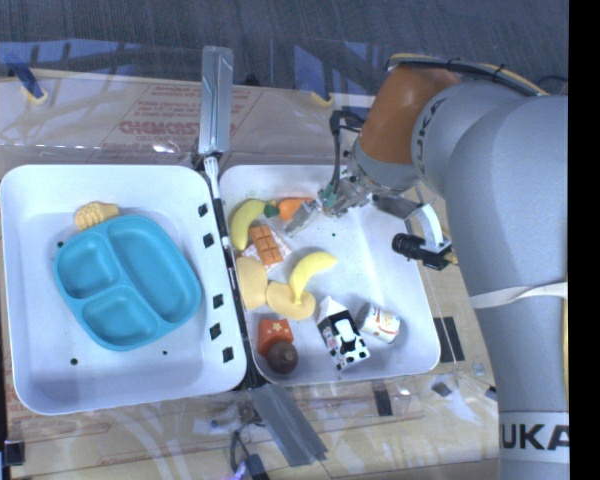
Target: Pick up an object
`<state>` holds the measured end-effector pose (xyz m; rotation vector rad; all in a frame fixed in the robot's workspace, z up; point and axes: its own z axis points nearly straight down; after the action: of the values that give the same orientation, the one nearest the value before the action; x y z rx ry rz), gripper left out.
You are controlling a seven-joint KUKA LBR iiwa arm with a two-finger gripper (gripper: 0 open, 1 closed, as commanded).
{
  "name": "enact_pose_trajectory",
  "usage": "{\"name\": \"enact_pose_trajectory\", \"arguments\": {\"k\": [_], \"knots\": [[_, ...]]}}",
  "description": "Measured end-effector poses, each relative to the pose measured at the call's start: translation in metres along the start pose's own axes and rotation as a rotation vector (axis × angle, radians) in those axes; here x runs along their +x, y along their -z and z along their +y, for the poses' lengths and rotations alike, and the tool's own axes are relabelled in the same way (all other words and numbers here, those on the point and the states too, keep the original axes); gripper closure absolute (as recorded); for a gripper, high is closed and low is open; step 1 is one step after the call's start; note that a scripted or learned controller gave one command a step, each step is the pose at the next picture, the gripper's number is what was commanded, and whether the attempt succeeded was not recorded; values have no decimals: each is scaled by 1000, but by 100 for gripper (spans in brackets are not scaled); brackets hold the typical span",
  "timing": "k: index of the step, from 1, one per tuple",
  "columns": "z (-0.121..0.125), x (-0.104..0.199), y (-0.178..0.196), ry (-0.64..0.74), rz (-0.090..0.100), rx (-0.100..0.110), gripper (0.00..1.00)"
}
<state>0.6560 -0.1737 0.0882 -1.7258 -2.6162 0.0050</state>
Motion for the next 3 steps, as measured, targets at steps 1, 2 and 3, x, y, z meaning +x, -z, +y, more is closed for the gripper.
{"name": "enact_pose_trajectory", "arguments": {"k": [1,2,3], "knots": [[-13,-33,2,134,-4,-5,0],[-9,-21,1,120,0,-2,0],[-12,-29,1,-2,-3,-4,0]]}}
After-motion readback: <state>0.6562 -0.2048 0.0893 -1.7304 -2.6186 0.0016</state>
